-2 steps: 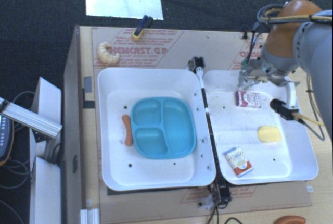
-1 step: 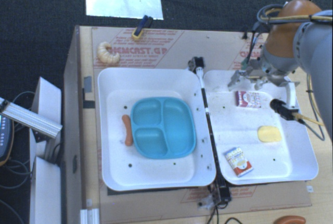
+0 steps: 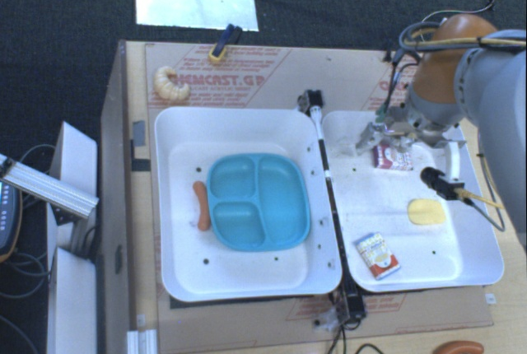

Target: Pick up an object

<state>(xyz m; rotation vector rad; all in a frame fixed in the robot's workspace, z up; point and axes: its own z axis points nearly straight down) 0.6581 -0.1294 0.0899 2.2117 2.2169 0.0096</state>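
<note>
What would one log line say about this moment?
arm: gripper at red-and-white packet | place: right bin | hold: unconfirmed | nearby: yellow pad, small carton

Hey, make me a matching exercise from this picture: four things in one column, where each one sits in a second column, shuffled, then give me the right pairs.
Things:
1. blue divided plate
2. sausage
3. yellow lump
4. small orange-and-white box

Places:
A. right bin, near its front edge
B. middle of the left bin
C. right bin, toward its right wall
D. left bin, just left of the plate

Pairs: 1-B, 2-D, 3-C, 4-A.
</note>
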